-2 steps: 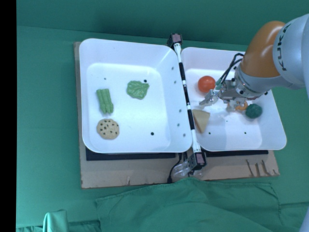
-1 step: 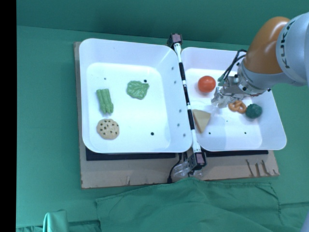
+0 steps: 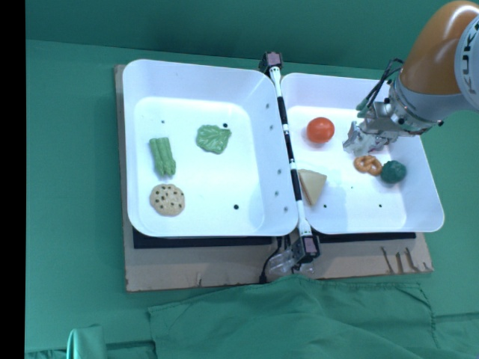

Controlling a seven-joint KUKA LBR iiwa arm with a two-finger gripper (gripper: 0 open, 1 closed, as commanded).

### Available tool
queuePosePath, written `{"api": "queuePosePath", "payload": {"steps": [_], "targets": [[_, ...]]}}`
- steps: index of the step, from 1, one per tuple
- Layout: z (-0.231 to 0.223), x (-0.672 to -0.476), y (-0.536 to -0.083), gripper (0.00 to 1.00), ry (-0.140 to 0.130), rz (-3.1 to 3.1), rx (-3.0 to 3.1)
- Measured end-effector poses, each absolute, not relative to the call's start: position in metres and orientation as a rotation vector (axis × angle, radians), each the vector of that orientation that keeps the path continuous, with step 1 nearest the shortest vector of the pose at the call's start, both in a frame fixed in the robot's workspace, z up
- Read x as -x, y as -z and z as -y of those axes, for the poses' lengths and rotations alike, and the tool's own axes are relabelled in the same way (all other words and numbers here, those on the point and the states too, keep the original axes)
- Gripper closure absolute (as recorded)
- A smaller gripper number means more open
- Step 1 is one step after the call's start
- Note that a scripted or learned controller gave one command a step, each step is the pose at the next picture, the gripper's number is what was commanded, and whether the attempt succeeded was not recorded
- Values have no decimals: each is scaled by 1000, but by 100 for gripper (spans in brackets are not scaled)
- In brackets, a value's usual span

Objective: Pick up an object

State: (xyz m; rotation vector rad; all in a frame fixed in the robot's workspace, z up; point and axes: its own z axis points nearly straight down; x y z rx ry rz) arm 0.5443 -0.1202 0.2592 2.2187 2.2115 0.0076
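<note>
So the gripper (image 3: 361,142) is hanging in the right bin (image 3: 419,208), and the closest thing to it is the pretzel (image 3: 367,164), sitting on the bin floor just below the tips and a touch to the right. I'd guess that's the target.

Handling-wise it looks like a toy food piece: light, stiff, probably smooth plastic, so it might skid on the white floor if the tips bump it off-centre. It lies flat and low, so there's not much to get under. Best bet, I think, is to pinch across the outer loops, straight down, not on the thin inner twist.

Looks: small, orange-brown, knotted shape with holes.

The broccoli (image 3: 393,171) sits right beside the pretzel on the far side from the gripper, nearly touching, so it could get in the way. The tomato (image 3: 320,129) is off to the gripper's left, well apart.

Can't tell whether the grasping end is spread or closed, too blurry, and I see nothing held in it.
</note>
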Motion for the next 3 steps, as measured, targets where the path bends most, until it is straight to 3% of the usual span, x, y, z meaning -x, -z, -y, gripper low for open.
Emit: {"api": "queuePosePath", "payload": {"steps": [2, 3], "targets": [[122, -560, -383, 100, -10, -2211, -2216], [123, -561, -381, 100, -3, -2212, -2221]]}}
